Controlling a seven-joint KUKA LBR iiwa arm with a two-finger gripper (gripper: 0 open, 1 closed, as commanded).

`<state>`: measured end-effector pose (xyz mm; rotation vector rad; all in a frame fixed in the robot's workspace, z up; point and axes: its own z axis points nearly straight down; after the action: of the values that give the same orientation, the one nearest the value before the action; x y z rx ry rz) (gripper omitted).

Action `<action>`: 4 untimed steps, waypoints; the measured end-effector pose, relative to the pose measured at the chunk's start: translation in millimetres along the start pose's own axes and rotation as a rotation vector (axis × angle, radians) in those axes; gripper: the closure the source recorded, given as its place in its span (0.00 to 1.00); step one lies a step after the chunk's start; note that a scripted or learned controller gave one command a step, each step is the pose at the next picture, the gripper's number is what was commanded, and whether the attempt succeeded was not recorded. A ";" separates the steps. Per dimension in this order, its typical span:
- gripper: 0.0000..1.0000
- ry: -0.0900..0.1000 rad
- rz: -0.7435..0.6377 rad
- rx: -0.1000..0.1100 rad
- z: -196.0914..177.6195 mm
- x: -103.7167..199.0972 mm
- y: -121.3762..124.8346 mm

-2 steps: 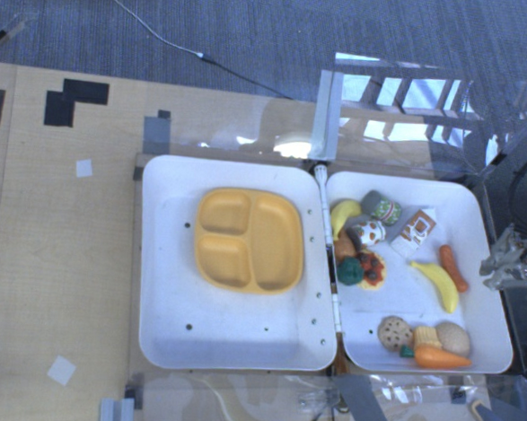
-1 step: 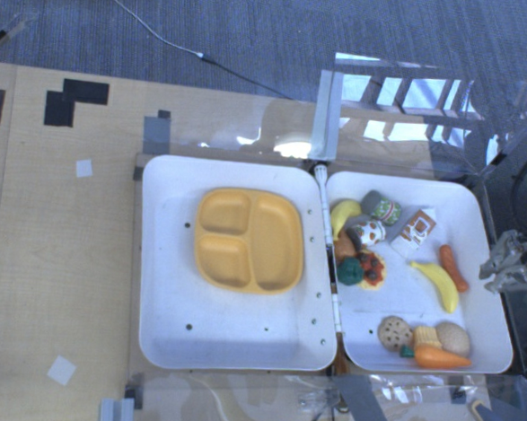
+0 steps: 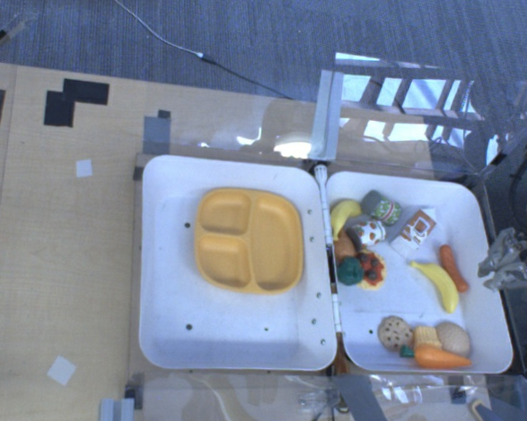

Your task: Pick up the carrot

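Observation:
The carrot (image 3: 442, 359), orange with a small green top, lies along the front edge of the right bin (image 3: 492, 221), just in front of a beige roll (image 3: 453, 336) and a cookie (image 3: 393, 331). My gripper (image 3: 509, 260) hangs over the right rim of that bin, well behind and to the right of the carrot, with nothing visible in it.
The right bin also holds a banana (image 3: 442, 286), a red-orange sausage (image 3: 453, 268), a small carton (image 3: 416, 230), a can (image 3: 382, 208) and several other toy foods near the divider. A yellow divided plate (image 3: 248, 240) sits in the left bin (image 3: 166, 315).

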<state>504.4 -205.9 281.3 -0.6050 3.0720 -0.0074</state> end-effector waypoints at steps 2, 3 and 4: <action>1.00 0.001 -0.163 -0.003 1.7 -3.5 -0.4; 1.00 0.000 -0.317 -0.002 17.3 -20.9 -7.5; 1.00 0.001 -0.435 -0.005 33.9 -25.9 52.3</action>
<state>508.8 -147.8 247.3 -1.2548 2.8716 -0.0040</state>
